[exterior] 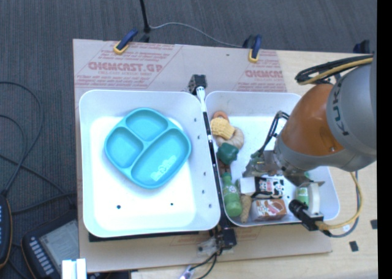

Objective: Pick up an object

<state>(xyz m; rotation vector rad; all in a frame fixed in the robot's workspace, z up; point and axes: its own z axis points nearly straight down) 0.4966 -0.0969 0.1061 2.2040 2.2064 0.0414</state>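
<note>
Gripper (264, 170) low in right bin (318, 207) over packets, green toy (228, 152) just left of jaws; jaw state apparently hidden, cannot tell.

End effector (262, 167) fingers hidden under the wrist. Right bin (257, 101) partly covered by the arm (331, 127). Small items beneath too cluttered to identify.

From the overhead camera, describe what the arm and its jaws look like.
The arm is a thick rounded grey body with a broad orange band and part of dark lettering on the grey. A yellow and black cable loops over its top. The gripper is a small dark metal assembly with thin black wires, low over the right bin.
</note>
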